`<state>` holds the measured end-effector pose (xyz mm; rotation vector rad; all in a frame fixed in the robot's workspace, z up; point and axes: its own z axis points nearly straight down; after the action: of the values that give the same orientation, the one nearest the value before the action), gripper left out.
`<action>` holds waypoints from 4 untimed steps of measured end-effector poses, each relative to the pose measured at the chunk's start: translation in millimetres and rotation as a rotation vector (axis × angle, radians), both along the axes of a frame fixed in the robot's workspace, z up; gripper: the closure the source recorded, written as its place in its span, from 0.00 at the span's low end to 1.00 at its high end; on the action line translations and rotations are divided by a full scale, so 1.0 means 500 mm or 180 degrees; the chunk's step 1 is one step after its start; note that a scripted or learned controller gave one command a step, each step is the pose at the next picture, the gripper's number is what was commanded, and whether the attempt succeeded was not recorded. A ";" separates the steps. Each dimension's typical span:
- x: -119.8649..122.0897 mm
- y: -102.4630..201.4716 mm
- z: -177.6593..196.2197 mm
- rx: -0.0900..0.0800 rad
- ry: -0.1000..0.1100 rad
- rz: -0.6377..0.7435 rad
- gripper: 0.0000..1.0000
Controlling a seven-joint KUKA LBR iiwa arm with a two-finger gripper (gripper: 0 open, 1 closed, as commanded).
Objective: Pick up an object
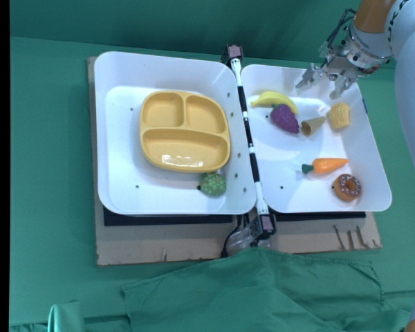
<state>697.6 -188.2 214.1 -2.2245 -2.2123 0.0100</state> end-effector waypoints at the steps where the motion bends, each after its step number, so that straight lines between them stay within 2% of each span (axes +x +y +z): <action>1: -0.011 0.002 -0.063 -0.0004 -0.0034 0.0009 0.00; 2: -0.090 0.032 -0.058 -0.0014 -0.0058 0.0002 0.00; 3: -0.087 0.022 -0.059 -0.0008 -0.0061 0.0009 0.00; 4: -0.049 0.117 -0.059 -0.0011 -0.0065 0.0021 0.00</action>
<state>673.2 -129.9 184.4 -2.2293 -2.2315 -0.0087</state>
